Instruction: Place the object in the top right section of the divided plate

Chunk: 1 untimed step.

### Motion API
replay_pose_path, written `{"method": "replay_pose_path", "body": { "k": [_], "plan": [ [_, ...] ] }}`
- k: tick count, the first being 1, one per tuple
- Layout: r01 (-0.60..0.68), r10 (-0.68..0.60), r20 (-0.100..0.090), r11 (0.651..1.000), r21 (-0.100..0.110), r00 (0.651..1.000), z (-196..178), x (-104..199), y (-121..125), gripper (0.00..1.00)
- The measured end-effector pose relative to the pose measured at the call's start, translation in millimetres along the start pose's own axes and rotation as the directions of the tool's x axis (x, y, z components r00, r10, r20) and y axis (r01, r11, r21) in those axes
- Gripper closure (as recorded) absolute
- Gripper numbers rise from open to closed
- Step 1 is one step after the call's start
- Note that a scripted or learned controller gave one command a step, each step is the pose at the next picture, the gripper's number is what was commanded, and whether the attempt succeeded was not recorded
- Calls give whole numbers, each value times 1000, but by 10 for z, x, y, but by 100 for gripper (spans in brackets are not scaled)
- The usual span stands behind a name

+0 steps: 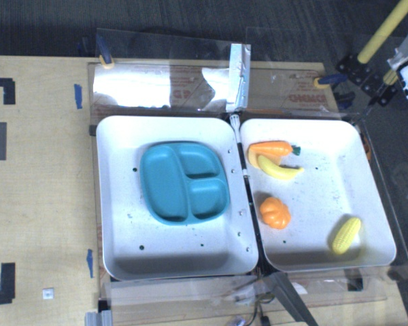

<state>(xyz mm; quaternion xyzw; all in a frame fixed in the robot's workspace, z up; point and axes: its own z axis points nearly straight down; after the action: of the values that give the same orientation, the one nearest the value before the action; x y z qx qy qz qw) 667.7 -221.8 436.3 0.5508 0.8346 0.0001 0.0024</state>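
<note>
Right bin (367, 182): perhaps four toy foods.

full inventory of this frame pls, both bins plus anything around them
divided plate: 1, blue, three sections, middle of left bin
left bin: 1, white, bench left
right bin: 1, white, bench right
carrot: 1, orange with green top, right bin upper left
banana: 1, yellow, touching the carrot just below it
pumpkin: 1, orange, right bin left side
corn cob: 1, yellow, right bin lower right
bench: 1, tan, black and blue tape marks
</note>
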Motion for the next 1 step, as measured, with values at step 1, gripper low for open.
{"method": "replay_pose_path", "body": {
  "k": [1],
  "plan": [
    [-121,121,1,993,-1,993,0,-6,-5,100]
  ]
}}
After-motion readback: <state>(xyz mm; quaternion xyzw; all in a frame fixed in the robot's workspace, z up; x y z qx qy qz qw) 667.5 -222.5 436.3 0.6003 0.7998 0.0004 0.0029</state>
